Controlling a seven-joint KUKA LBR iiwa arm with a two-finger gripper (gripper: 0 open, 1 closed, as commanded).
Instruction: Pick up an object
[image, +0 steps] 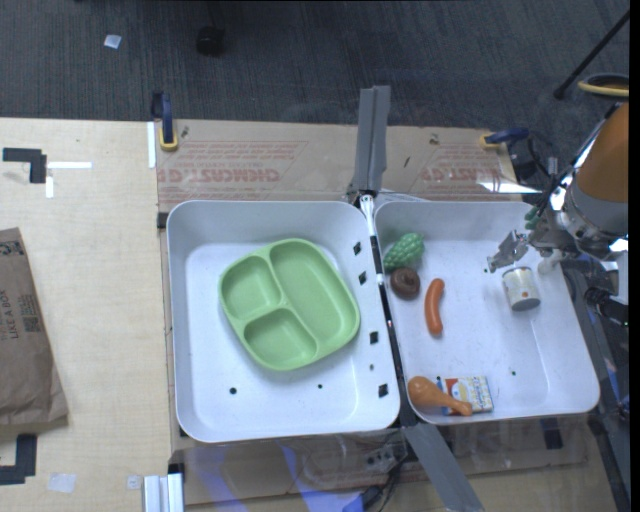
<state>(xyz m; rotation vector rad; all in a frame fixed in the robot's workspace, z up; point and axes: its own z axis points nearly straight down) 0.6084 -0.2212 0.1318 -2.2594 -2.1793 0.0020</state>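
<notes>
Dark grey carpet floor (300, 50) beyond light wooden bench (90, 300); brown cardboard sheet (260, 170) behind bins.

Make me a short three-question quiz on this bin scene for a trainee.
1. True or false: the green three-compartment plastic plate lies in the left white bin.
2. Which lies closest to the two-finger gripper? A the orange sausage-shaped toy, B the small silver metal cylinder, C the small printed card box.
3. Fill in: the brown round doughnut-like toy lies just below the ___ knobbly toy.

Key: 1 true; 2 B; 3 green.
</notes>
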